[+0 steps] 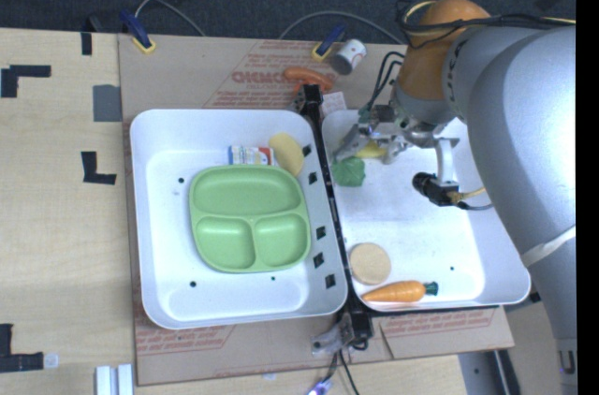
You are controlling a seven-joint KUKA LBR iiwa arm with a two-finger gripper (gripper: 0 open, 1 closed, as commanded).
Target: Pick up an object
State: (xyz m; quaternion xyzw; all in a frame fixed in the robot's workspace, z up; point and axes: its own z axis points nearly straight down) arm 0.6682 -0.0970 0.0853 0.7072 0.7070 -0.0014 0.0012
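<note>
End effector [360,143] sits low in the right bin [468,276], near its upper-left corner, w/ a small green object [349,172] just beside its tip, touching or nearly so (can't tell if gripped). Object is leafy-looking, soft green, crumpled. Also in right bin: tan round cookie [370,262] and orange carrot [398,292] near front edge. Left bin [164,197] holds a green divided plate [251,217], a yellow item [287,153], and a small carton [249,155].

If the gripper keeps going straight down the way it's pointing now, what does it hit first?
Most likely the green object in the right bin, near the divider. The gripper hangs right over it, pointing down and slightly left. Depth is hard to judge from this slanted view, so it could land just beside it on the bin floor.
</note>
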